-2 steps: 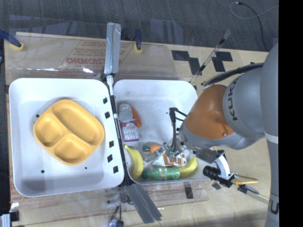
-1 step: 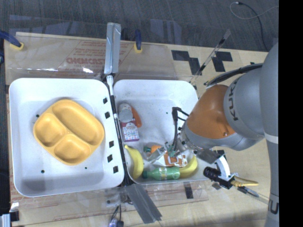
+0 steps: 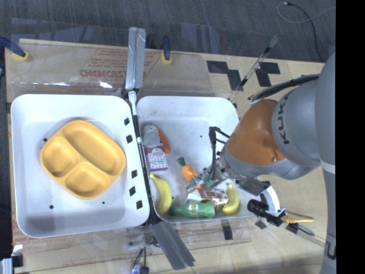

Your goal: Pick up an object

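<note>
My gripper [image 3: 207,179] is low in the right bin [image 3: 188,108], in the clutter at its front. It hangs just right of a small orange carrot toy [image 3: 187,172] and directly above a red-and-white packet [image 3: 212,196]. A green bottle [image 3: 193,210] lies along the front wall, with a yellow banana [image 3: 162,193] to its left and a second banana [image 3: 231,202] to its right. A silver can with a red label [image 3: 154,148] lies by the left wall, and an orange piece [image 3: 164,142] lies beside it. I see nothing lifted clear of the bin floor.
The left bin [image 3: 34,210] holds a yellow divided plate [image 3: 82,157]. A metal divider bar [image 3: 135,59] runs between the bins. The arm's orange band [image 3: 256,138] overhangs the right bin's right wall. The back half of the right bin is bare white floor.
</note>
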You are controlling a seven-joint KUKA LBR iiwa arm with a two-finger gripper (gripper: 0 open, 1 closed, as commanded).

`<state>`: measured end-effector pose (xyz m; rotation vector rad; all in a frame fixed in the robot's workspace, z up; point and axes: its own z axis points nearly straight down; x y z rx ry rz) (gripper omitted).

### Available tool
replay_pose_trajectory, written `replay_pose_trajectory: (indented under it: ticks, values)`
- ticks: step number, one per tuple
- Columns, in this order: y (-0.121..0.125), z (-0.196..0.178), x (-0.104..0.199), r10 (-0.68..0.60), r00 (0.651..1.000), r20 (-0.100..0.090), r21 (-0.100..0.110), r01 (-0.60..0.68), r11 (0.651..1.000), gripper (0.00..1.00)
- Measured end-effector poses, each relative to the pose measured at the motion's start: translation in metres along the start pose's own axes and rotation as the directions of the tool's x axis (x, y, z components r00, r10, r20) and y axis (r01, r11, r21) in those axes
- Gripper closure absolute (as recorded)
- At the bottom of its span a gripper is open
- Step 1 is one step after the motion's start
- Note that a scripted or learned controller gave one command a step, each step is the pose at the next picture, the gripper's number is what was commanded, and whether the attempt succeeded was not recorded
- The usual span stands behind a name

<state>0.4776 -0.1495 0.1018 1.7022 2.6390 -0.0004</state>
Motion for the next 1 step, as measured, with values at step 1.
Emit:
replay_pose_trajectory:
  ticks: [1]
  values:
    - [0.0373, -0.1138, 0.0577, 0.16, 0.987, -0.002, 0.001, -0.16, 0.987, 1.0]
